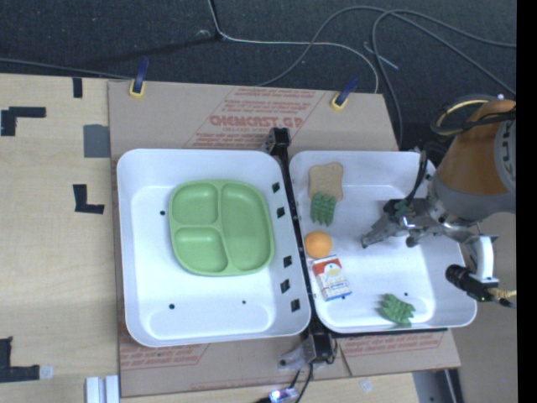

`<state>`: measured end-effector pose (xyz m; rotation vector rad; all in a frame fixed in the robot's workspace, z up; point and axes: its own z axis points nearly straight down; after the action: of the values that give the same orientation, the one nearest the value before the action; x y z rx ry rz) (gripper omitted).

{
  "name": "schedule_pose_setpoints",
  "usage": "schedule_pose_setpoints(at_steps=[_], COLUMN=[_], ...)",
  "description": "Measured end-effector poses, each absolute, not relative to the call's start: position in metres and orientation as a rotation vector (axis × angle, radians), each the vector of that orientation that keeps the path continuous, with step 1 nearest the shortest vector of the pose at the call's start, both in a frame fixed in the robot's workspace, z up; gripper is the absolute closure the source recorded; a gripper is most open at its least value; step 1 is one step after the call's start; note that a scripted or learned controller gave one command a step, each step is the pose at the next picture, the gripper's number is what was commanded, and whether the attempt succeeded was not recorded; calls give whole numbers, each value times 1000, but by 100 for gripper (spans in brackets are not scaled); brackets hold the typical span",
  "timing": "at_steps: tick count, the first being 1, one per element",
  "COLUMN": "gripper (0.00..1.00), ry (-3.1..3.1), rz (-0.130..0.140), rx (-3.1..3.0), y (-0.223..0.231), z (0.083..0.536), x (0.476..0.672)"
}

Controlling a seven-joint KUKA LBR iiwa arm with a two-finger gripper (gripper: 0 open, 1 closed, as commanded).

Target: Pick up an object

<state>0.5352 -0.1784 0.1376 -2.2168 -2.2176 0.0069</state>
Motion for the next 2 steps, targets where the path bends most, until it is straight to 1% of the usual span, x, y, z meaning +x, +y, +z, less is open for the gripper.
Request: schedule_pose_setpoints(at_steps=[1,2], gripper=[0,100], ry=[-2224,-2225], rz=[3,0], rx=[-2220,-2221], y=[-178,-178], z=[85,98], x=[535,536])
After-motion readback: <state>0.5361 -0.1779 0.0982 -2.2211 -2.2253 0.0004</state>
